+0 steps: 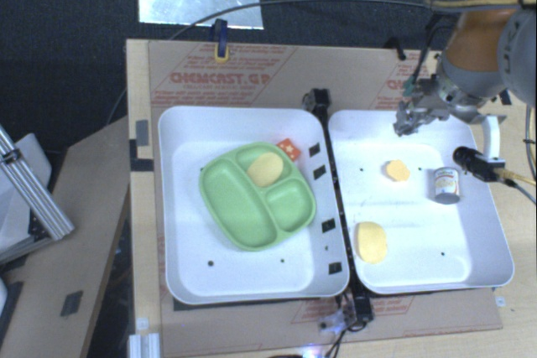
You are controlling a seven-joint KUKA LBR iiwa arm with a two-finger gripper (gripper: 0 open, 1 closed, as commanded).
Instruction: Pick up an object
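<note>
Two yellow pieces (397, 171) and one can (445, 184) share the right bin (419, 277).

Robotics lab, KUKA arm (491, 21), bench bins (180, 180), cabling (336, 2)

The arm (491, 29) is showing a rounded orange band over a grey wrist section, with dark cables looping beside it and a small grey metal gripper (411, 120) below.
</note>
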